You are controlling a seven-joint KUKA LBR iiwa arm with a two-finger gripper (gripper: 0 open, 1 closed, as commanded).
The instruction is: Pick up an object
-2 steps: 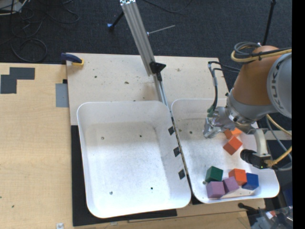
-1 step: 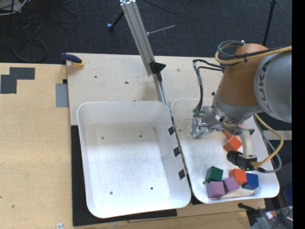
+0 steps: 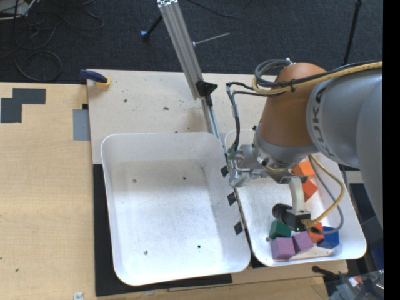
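**Around the bins**

A blue clamp (image 3: 94, 77) sits at the bench's (image 3: 144, 99) far left corner. A slanted aluminium rail (image 3: 184, 42) crosses its far edge. A black mat (image 3: 100, 230) borders the left bin (image 3: 115, 145). Cables (image 3: 28, 5) lie on the floor beyond.

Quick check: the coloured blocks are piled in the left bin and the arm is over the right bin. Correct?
Not quite. The camera view shows the coloured blocks, among them the purple block and the green block, piled in the right bin, not the left bin. The arm is over the right bin, as you said.
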